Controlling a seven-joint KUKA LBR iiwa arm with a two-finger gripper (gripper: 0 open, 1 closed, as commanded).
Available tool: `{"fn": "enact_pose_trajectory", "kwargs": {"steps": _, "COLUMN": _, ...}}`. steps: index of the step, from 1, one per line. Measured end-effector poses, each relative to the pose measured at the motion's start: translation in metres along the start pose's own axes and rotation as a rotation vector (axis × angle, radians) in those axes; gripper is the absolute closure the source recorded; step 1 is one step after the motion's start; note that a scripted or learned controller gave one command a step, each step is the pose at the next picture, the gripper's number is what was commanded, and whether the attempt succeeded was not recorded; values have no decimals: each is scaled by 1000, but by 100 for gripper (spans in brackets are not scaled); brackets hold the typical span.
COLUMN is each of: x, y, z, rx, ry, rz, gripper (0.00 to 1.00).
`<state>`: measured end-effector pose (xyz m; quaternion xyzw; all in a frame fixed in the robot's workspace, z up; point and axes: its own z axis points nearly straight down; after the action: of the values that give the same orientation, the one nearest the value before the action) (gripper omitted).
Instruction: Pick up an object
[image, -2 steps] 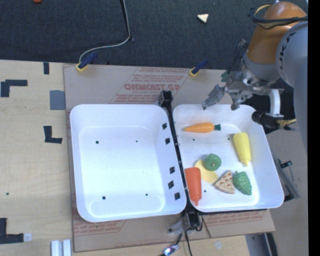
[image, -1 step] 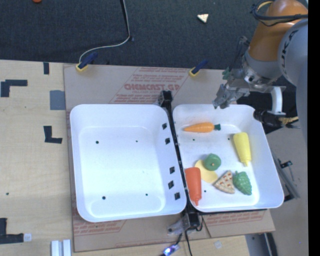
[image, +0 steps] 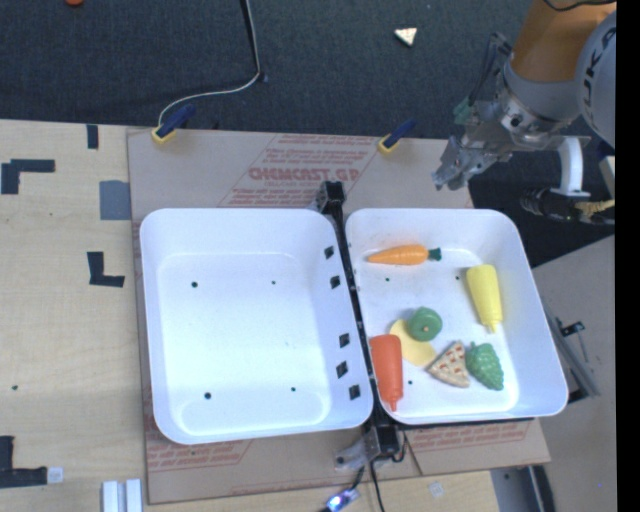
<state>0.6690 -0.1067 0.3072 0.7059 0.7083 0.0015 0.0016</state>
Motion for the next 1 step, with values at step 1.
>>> {"fn": "enact_pose_trajectory", "kwargs": {"steps": 1, "x": 64, "y": -20, "z": 57, "rx": 12, "ry": 2, "rz": -3, "gripper": 100}}
